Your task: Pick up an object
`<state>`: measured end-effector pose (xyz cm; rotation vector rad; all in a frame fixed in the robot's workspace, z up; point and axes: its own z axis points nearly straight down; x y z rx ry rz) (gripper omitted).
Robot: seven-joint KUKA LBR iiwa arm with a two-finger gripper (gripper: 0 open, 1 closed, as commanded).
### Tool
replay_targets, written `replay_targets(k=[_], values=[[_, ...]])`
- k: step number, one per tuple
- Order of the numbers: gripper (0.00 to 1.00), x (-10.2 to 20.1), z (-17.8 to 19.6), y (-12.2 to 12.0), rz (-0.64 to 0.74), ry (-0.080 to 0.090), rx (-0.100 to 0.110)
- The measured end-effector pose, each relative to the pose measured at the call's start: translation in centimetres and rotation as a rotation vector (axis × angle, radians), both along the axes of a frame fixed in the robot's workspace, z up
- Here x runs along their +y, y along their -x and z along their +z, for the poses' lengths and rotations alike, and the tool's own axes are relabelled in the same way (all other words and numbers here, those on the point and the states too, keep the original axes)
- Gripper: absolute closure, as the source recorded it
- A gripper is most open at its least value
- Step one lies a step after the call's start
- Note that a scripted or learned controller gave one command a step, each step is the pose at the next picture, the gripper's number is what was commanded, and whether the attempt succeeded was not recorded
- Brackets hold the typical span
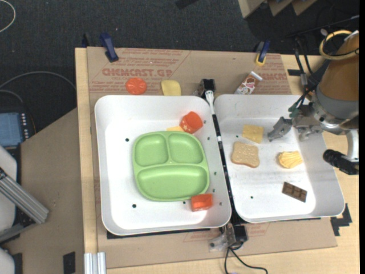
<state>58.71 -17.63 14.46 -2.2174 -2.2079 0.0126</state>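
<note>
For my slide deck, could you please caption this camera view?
Gripper poised over right bin of toy foods, near the cheese piece; green divided plate beside.

Toast slice (245, 154) flat in right bin (325, 204), near centre.

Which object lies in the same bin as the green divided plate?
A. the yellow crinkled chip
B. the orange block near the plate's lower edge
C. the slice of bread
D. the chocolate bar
B: the orange block lies beside the green divided plate in the left bin; the other three lie in the right bin.
</note>
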Motion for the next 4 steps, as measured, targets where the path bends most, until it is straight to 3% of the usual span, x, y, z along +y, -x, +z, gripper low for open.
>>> replay_targets(k=[1, 2, 4], values=[[0.0, -4.3, -6.0, 3.9, 0.006, -0.01, -0.014], [1.0, -4.5, -4.9, 3.9, 0.006, -0.001, -0.016], [1.0, 10.3, 4.4, -0.3, 0.014, 0.001, -0.024]])
